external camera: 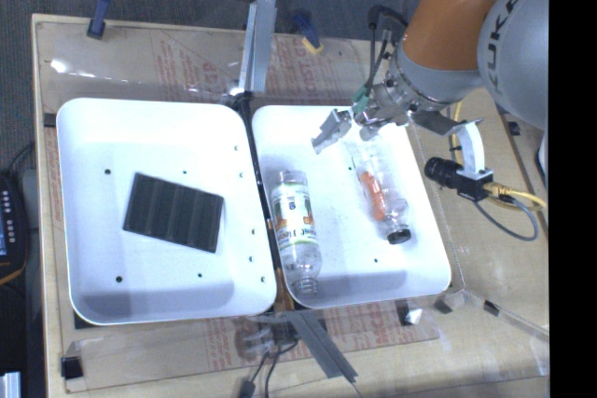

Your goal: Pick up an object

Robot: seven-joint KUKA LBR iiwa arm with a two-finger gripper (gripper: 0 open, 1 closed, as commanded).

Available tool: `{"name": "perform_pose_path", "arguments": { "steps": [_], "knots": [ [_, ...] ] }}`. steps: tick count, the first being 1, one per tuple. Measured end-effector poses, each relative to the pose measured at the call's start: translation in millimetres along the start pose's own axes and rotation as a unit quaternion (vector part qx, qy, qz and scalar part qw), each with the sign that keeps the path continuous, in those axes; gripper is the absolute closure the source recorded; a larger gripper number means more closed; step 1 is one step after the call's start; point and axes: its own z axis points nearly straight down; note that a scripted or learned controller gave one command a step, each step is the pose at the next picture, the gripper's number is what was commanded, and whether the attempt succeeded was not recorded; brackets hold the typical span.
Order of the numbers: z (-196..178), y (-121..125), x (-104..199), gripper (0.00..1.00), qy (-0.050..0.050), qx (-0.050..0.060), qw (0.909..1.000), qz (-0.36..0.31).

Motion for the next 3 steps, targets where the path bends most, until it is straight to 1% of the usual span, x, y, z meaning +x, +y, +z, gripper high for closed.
{"name": "perform_pose_path", "arguments": {
  "steps": [1,2,3],
  "knots": [
    [-89,-9,32,0.0,0.0,0.0,0.9993,0.038],
    [-35,-17,-4,0.0,0.001,0.002,0.9998,-0.019],
    [11,-44,-68,0.0,0.001,0.002,0.9988,-0.049]
  ]
}}
